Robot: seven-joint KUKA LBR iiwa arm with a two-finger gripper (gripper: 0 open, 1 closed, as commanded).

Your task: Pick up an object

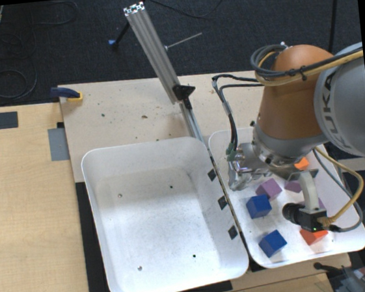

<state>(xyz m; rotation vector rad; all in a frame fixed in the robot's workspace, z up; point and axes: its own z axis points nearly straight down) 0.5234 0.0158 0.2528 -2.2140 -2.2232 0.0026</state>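
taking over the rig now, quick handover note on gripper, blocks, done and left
Gripper: low in the right white bin, near its left wall; grip state unclear, no block seen held.
Things: two blue cubes, purple blocks, and an orange-red block all lie in the right bin. Left white bin sits beside it.
Done: no pick visible.
Left: grasp and lift one object.

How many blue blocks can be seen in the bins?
2, both in the right bin: one blue block near the bin's middle beside a purple block, the other blue block nearer the front edge. The arm covers part of this bin, so more may be hidden.
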